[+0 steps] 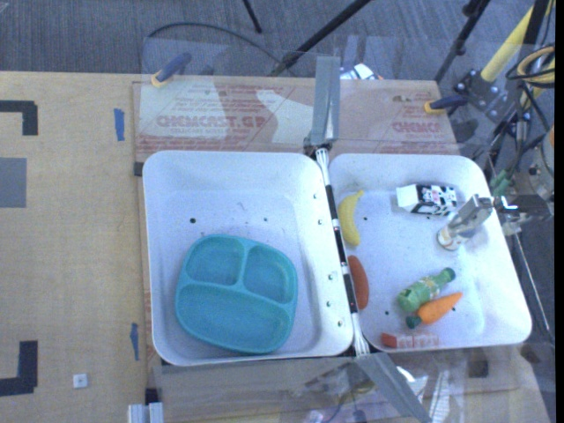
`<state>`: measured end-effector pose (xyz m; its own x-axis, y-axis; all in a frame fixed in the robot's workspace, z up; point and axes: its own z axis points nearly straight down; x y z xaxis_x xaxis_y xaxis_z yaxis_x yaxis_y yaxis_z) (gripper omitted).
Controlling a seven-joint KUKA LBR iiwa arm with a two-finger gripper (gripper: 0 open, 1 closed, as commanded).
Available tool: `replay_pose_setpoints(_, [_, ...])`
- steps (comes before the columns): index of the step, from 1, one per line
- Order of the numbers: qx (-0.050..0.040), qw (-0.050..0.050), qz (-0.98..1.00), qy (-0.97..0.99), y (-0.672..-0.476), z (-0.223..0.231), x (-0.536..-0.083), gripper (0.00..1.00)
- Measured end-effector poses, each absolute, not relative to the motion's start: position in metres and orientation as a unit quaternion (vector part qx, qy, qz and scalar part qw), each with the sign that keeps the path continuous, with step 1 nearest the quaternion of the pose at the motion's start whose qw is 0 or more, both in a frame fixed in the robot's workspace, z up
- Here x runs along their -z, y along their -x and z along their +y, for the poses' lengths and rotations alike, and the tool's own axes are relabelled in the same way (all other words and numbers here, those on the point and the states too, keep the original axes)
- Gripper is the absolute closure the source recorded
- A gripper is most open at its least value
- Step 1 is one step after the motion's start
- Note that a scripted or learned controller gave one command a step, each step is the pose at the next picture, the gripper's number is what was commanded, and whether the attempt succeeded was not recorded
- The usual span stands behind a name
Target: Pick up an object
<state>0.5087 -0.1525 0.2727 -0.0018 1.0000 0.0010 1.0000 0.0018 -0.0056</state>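
On my feed the two shallow white bins sat side by side, the left bin [176, 179] and the right bin [502, 311], both smooth plastic with rounded corners and speckled floors. The largest thing inside was a teal divided plate [236, 293], glossy, with three moulded compartments, lying low in the left bin. In the right bin I saw a curved yellow banana [350, 217] by the dividing wall, with a long reddish sausage [357, 282] just below it. A small black-and-white carton [426, 197] lay near the top. Lower down, a green bottle [423, 291] lay tilted, touching an orange carrot [438, 307]. The gripper [465, 221], bare metal, hung at the bin's right edge; I could not tell how it was set.
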Motion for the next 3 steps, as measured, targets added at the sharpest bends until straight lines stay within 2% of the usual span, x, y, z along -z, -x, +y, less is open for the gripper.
replay_pose_setpoints(1, [0.0013,-0.001,-0.778,0.628,-0.5250,-0.1712,-0.0852,0.00])
replay_pose_setpoints(2, [0.0024,-0.003,-0.777,0.630,-0.5268,-0.1735,-0.0940,1.00])
replay_pose_setpoints(3, [0.0023,-0.003,-0.777,0.630,-0.5268,-0.1734,-0.0940,0.00])
